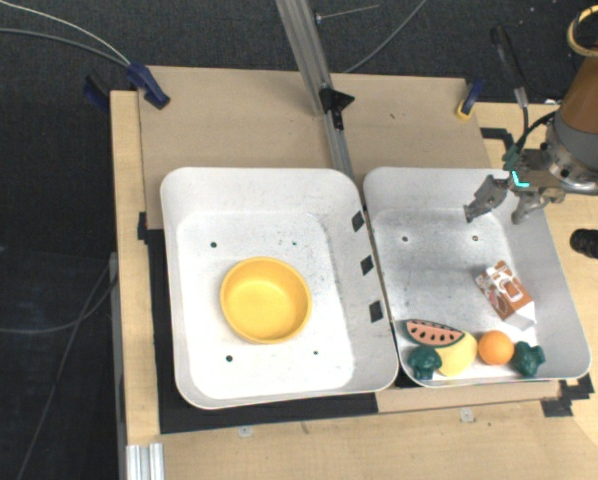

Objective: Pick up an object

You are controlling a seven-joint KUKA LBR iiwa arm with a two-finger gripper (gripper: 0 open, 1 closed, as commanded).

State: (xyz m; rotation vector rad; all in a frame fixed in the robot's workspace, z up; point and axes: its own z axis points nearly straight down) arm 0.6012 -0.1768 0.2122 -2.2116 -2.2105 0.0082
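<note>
My gripper hangs over the far right part of the right bin, fingers spread open with nothing between them. Below it, a small brown and white packet lies near the bin's right side. Along the near edge of that bin sit a watermelon slice, a yellow lemon-like piece, an orange and two dark green pieces. A yellow bowl rests in the middle of the left bin.
A slanted metal pole crosses the back of the bench down to the gap between the bins. Blue clamps hold the board's far corners. Cables trail over the dark floor behind.
</note>
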